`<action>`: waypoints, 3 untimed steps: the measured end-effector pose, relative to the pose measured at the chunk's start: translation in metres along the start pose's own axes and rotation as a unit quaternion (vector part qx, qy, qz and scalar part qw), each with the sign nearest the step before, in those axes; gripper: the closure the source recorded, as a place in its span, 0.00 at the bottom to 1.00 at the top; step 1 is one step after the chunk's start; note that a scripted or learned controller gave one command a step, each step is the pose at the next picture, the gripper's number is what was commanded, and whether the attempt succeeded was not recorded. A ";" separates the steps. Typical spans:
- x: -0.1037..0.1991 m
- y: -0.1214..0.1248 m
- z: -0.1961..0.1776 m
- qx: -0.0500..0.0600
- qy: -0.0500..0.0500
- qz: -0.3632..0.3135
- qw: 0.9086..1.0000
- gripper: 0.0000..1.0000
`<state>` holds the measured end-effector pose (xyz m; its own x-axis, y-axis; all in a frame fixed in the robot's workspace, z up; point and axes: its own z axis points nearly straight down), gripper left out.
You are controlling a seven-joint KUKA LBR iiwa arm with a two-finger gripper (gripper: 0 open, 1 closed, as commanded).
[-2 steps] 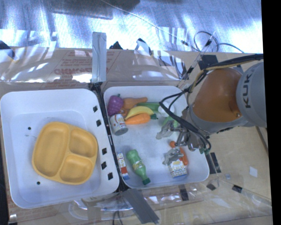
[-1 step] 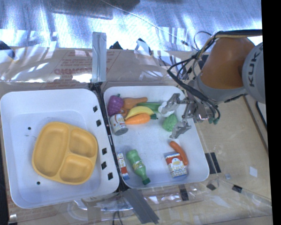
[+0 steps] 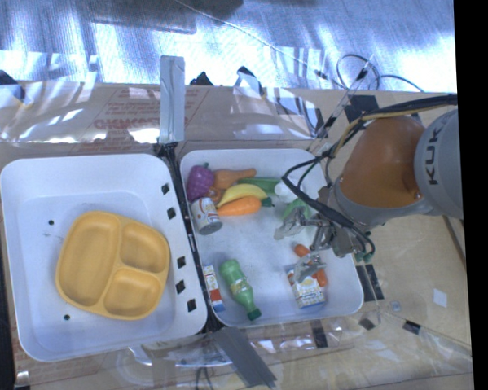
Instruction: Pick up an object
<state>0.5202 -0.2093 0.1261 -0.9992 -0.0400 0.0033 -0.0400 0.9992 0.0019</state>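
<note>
The gripper sits low over the right side of the right bin, at the centre-right of the frame, but cables and its own metal parts blur together there, so I cannot tell how it is set or whether anything is caught in it. Just below it lies a small carton with orange print, and a little orange piece rests between the carton and the gripper. To the left, along the top of this bin, sit a purple grape bunch, a yellow banana, an orange carrot and a green vegetable, packed closely together. A small can lies on its side beneath the grapes. Lower down, a green bottle lies tilted, with a thin red and white stick beside it at the bin's left wall. The left bin holds a yellow divided plate. The arm comes in from the right edge, its orange band bulging above the wrist, black cables looping over it.
</note>
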 end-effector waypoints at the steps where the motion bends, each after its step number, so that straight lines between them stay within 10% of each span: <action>1: 0.025 0.002 0.032 0.002 -0.004 0.037 0.999 0.00; 2: 0.022 0.003 0.021 0.002 -0.007 0.032 0.999 1.00; 3: -0.005 0.005 0.032 0.001 -0.004 0.105 0.994 1.00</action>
<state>0.5250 -0.2038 0.0939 -0.9855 0.1695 -0.0055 0.1695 0.9855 -0.0008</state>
